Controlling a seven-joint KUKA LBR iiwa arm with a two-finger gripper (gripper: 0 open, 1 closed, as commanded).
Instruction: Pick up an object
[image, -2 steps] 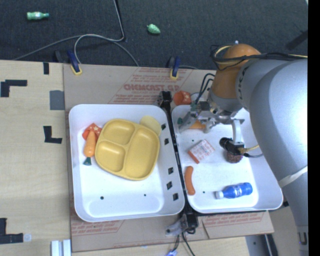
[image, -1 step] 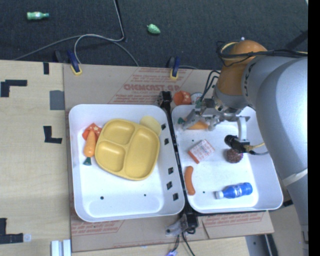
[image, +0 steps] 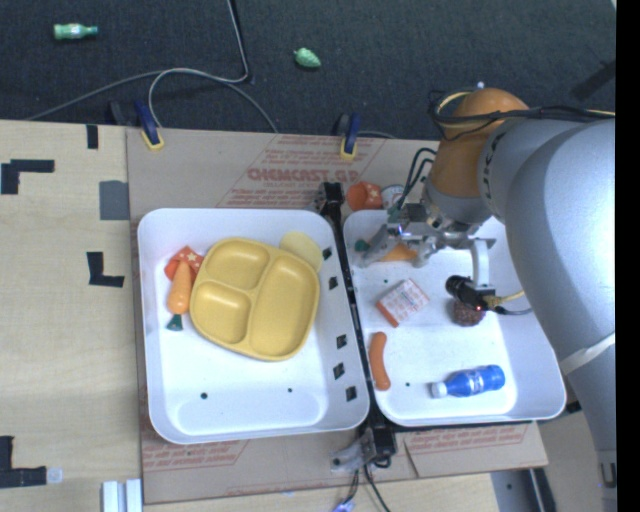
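Pincer (image: 392, 240) low over right bin's (image: 530, 400) far corner.

Dark carpeted floor (image: 400, 40) beyond a cardboard-covered bench (image: 290, 170), with a trailing cable (image: 190, 75) and two clamps (image: 150, 128).

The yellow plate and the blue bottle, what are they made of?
The yellow plate looks like smooth plastic: one even colour, moulded into three rounded compartments with a soft sheen. The blue bottle also seems to be plastic, slightly see-through blue with a white cap and a bright glint on its side, though it is small in this view, so that is a guess.
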